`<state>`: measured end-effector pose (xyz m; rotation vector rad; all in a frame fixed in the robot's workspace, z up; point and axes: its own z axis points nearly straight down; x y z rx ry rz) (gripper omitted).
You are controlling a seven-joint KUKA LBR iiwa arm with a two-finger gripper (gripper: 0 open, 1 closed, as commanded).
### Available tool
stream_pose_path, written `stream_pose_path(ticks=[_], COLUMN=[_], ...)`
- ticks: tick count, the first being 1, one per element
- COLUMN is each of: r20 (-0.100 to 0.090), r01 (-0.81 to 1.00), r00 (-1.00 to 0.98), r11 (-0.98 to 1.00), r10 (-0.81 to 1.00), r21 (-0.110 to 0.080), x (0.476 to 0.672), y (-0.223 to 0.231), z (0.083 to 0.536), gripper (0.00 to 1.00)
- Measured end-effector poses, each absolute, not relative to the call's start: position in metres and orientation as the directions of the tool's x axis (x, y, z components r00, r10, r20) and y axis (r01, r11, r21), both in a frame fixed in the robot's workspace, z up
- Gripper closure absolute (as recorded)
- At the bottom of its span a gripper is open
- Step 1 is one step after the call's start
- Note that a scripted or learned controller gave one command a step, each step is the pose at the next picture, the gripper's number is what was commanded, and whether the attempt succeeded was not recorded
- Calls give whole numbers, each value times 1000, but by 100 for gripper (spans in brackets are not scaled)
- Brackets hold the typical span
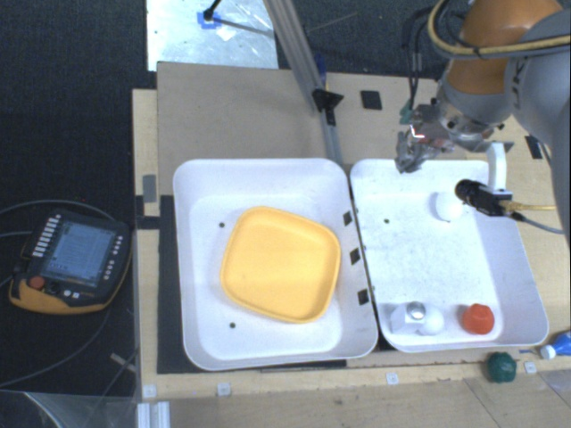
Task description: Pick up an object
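Objects in the right bin are a white ball near its far side, and a red piece and a small white-and-grey thing at its near edge; the left bin has a yellow plate. The gripper hangs over the far left corner of the right bin, beside the ball and apart from it, under the bent arm. It is dark and blurred, so its opening and any load cannot be made out.

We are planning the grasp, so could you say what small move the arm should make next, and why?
Probably shift the gripper toward the white ball and lower it: the gripper sits at the right bin's far edge, apart from the ball, the nearest object.
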<state>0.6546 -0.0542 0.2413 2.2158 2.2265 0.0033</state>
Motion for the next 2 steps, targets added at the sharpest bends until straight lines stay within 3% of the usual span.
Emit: stream_pose_path(ticks=[2], r20=[1], r01=[1000], r00=[-5], r11=[5], r10=[1000], r21=[0], x=[661], y=[54], z=[222], gripper=[100])
